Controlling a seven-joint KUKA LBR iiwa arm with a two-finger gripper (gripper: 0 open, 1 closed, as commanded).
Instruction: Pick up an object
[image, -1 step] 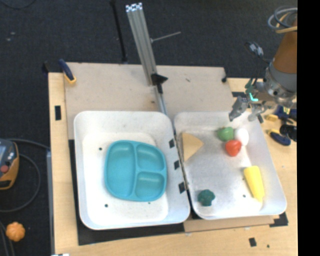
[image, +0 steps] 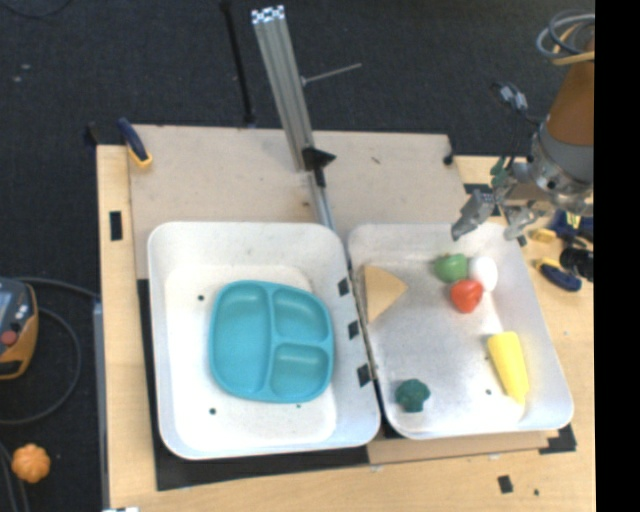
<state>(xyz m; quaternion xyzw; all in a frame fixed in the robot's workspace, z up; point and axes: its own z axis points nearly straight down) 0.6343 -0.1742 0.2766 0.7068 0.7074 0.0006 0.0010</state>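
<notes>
Right bin (image: 540, 330): yellow corn (image: 508, 364) at right edge; red, green, white pieces (image: 465, 281) near far edge. No legible writing. Gripper (image: 490, 222) above far right corner, spread, holding nothing.

My arm (image: 572, 110): orange band over a grey wrist section; pale looped cable up top near the frame corner; my gripper (image: 492, 222) is grey metal, two stubby fingers on a boxy silver body; small dark fittings and a bit of blue and yellow at the wrist side; markings too blurred to read
</notes>
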